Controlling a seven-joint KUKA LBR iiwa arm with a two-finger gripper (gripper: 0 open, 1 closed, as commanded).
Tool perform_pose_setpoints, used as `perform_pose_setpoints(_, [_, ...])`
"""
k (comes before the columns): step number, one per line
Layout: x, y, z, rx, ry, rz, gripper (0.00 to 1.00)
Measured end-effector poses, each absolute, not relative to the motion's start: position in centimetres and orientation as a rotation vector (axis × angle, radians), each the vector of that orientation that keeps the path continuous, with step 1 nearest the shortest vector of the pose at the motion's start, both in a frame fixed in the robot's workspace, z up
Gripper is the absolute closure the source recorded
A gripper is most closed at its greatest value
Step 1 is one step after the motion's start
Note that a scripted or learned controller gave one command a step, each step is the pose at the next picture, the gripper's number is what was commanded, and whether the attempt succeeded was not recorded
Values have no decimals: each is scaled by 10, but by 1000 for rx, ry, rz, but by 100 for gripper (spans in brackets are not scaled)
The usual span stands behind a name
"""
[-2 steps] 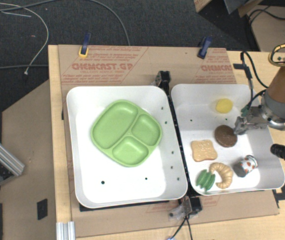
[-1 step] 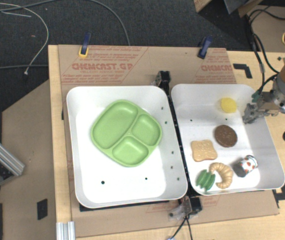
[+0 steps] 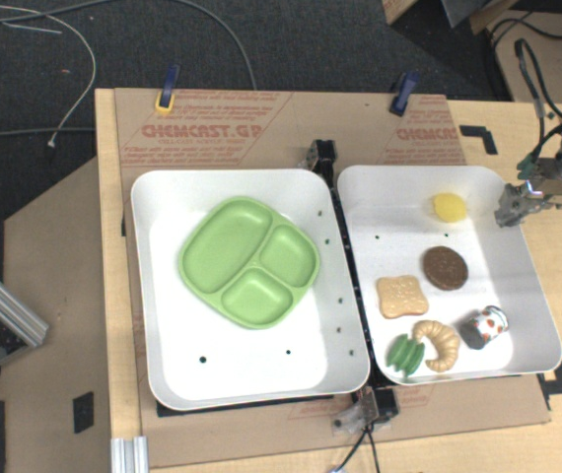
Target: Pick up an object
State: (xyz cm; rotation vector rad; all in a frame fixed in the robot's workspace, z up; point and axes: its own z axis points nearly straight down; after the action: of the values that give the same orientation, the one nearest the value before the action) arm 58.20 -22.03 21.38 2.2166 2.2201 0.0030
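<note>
The right bin (image 3: 518, 294) holds several small objects: a yellow lemon-like piece (image 3: 449, 206) at the back, a brown round cookie (image 3: 445, 267), a tan cracker (image 3: 400, 296), a croissant (image 3: 439, 343), a green leafy piece (image 3: 402, 354) and a small grey, white and red toy (image 3: 482, 327). My gripper (image 3: 514, 205) hangs at the right bin's far right rim, to the right of the yellow piece and apart from it. Nothing shows between its fingers.
The left bin (image 3: 163, 343) holds a green three-compartment plate (image 3: 249, 261). Blue clamps (image 3: 169, 86) (image 3: 403, 93) pin the cardboard sheet at the back. Cables lie on the dark floor behind the bench.
</note>
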Motion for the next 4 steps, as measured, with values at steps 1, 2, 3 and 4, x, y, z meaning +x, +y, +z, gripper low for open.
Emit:
perform_pose_setpoints(1, [588, -165, 207, 2220, 2226, 0, 100])
perform_pose_setpoints(2, [592, -106, 218, 2218, 2228, 1, 100])
perform_pose_setpoints(3, [595, -48, 211, 2219, 2229, -1, 100])
perform_pose_setpoints(4, [605, 4, 208, 2218, 2225, 2, 100])
